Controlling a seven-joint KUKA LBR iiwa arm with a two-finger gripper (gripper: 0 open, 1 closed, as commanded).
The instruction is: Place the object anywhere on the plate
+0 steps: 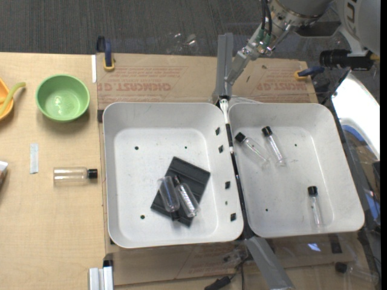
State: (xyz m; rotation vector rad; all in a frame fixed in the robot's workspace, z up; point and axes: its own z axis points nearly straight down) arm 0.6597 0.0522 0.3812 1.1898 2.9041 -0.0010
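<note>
A black square plate (195,175) lies tilted in the left bin (109,162), toward its lower middle. Two clear vials (168,193) (187,199) rest side by side on the plate. In the right bin (340,139) lie three more clear vials with black caps: two near the upper left (251,149) (273,145) and one at the lower right (314,206). My gripper (224,90) hangs above the far end of the seam between the bins, well away from every vial, with nothing seen in it.
A green bowl (63,98) and a loose capped vial (75,174) sit on the wooden bench left of the bins. An orange item (3,100) pokes in at the left edge. Blue clamps (104,48) (308,72) hold the cardboard behind the bins.
</note>
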